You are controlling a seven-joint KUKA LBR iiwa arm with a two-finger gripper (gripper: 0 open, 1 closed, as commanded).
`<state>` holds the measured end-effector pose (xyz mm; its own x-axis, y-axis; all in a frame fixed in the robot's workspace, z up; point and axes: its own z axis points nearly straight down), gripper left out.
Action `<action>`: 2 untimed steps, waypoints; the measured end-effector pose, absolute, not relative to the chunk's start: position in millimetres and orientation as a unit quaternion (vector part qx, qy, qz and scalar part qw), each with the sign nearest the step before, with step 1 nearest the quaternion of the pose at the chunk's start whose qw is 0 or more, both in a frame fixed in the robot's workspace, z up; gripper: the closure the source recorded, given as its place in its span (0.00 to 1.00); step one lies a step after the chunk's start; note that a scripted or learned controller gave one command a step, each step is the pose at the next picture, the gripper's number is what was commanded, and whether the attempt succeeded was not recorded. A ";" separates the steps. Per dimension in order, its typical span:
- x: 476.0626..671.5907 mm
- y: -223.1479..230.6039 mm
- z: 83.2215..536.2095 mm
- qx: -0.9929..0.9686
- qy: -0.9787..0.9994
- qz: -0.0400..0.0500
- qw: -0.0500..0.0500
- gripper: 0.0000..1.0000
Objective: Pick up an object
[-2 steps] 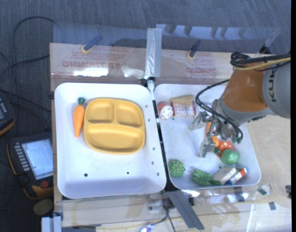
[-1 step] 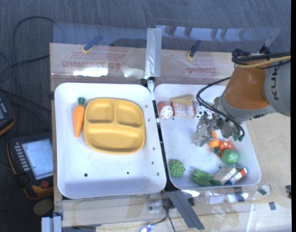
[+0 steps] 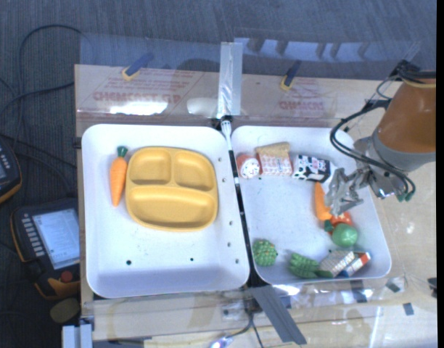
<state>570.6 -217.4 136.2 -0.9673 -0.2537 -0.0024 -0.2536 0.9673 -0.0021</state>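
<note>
Nearest the lens, a green pickle (image 3: 303, 266) lies below the small carrot (image 3: 321, 201) in the right bin (image 3: 280, 216). Just right of that carrot hovers the hand (image 3: 345, 191), grip state impossible to tell. Approach seems underway; next likely a descent onto the carrot.

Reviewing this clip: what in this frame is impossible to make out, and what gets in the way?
- Claw, camera view: too small and cluttered to tell whether it is open or shut, or whether it touches the orange piece beside it.
- Green ball: the red item behind it is mostly covered.
- Small packet at the right bin's near edge: print too small to read.
- Arm: cut off by the right edge.
</note>
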 end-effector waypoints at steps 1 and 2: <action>570.5 -217.3 136.0 -0.128 0.992 -0.001 0.001 0.00; 555.2 -196.6 90.0 -0.083 0.997 -0.002 0.005 0.00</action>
